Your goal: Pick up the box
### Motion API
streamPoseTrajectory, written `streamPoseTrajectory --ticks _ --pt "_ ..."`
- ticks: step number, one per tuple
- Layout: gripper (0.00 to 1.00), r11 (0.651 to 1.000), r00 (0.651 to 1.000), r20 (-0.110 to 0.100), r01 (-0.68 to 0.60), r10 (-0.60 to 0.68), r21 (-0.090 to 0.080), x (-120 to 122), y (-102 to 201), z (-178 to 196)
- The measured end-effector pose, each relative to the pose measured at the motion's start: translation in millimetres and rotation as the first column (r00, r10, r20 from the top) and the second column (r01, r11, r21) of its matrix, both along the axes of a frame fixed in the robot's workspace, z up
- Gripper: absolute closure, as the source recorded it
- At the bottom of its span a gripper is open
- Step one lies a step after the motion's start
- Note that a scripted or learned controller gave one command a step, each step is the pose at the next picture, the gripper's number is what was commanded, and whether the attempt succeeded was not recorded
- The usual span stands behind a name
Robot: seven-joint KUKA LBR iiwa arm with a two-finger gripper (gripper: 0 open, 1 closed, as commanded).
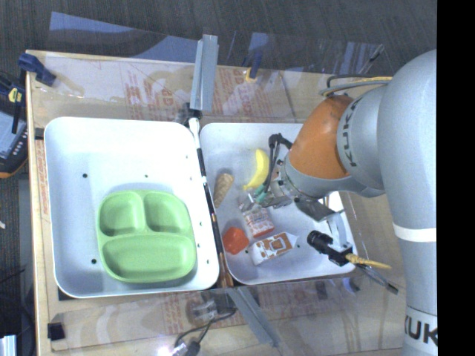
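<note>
Nearest, toward the front of the right bin [297, 271]: a small white-and-brown box [273, 247], lying flat, just beside a red lump [235, 239]. Likely light cardboard, stiff yet crushable; best pinched gently across the short sides. Level with it in the left bin [74, 162], a green divided plate [147, 236]. Just behind the box, a striped packet [258, 223]. Over that, the gripper [257, 197], apart from the box; whether released or clenched, cannot tell. Farther back, a tan piece [223, 186] and a banana [258, 167].
</note>
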State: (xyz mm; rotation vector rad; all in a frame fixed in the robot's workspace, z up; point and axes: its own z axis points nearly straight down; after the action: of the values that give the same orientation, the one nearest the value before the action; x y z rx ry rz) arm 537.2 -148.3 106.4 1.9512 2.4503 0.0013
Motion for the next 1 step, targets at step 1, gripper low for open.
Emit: streamPoseTrajectory --ticks 1 --pt "0.0 1.0 1.0 0.0 -0.001 0.001 0.0 0.0 0.0 0.0"
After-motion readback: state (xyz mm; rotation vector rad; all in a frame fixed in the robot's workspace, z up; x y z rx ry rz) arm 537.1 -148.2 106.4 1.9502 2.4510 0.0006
